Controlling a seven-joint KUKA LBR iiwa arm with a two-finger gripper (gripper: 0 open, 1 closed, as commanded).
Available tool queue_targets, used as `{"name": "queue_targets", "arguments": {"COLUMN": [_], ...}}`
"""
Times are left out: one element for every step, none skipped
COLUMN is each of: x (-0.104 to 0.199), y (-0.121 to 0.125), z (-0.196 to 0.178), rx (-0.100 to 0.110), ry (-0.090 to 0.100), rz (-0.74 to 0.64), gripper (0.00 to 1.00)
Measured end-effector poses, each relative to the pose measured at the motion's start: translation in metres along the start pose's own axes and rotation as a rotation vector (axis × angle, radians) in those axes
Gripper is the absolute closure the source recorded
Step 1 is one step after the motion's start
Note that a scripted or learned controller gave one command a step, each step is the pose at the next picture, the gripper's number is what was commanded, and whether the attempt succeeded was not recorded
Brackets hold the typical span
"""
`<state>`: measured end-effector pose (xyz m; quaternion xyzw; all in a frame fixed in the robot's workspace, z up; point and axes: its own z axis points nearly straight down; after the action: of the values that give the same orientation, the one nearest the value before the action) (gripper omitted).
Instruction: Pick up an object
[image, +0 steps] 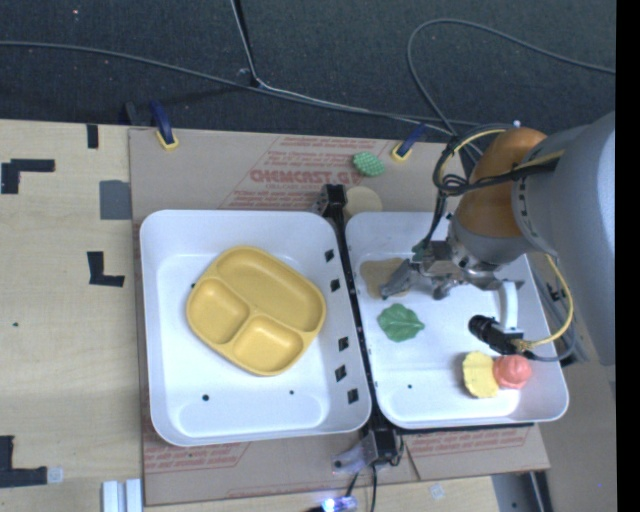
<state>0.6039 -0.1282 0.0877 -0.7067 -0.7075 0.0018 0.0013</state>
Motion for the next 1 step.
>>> {"name": "queue_targets", "arguments": {"x": [0.0015], "y": [0.0017], "z": [-0.0141], "rx": [-0.005], "ry": [0.002], "rz": [-0.001], "gripper": [1.0]}}
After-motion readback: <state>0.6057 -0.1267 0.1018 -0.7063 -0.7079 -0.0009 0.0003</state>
